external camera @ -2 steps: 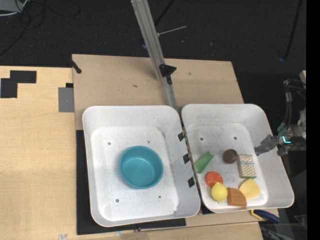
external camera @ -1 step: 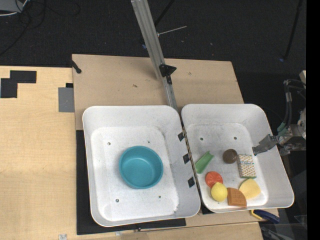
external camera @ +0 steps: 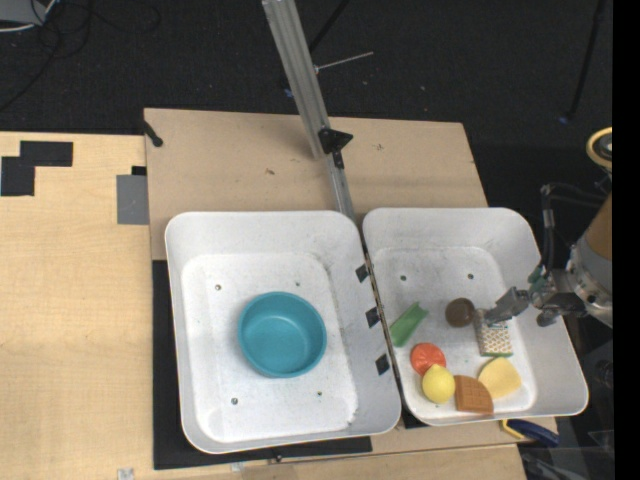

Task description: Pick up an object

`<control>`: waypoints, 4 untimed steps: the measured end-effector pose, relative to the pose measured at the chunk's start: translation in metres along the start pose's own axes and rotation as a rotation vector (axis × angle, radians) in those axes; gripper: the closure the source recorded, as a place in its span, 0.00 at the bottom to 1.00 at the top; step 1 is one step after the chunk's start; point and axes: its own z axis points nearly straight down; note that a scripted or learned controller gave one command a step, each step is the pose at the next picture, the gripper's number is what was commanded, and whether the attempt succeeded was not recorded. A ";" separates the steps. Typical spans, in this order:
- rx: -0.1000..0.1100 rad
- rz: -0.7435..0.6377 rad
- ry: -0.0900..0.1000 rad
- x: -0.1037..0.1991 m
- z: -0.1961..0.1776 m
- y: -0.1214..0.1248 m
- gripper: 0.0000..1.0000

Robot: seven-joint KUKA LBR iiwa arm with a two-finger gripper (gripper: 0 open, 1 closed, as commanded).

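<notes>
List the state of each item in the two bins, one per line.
Bowl: upright, alone in the left bin.
Green piece: lying flat, right bin.
Brown ball: resting beside the tool.
Red ball: touching the yellow ball.
Brown block: lying against the bin's near wall.

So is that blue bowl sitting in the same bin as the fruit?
No, the blue bowl sits alone in the left bin, while the fruit pieces lie in the right bin.
</notes>
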 end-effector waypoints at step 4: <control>-0.009 0.001 -0.003 -0.006 0.031 0.012 1.00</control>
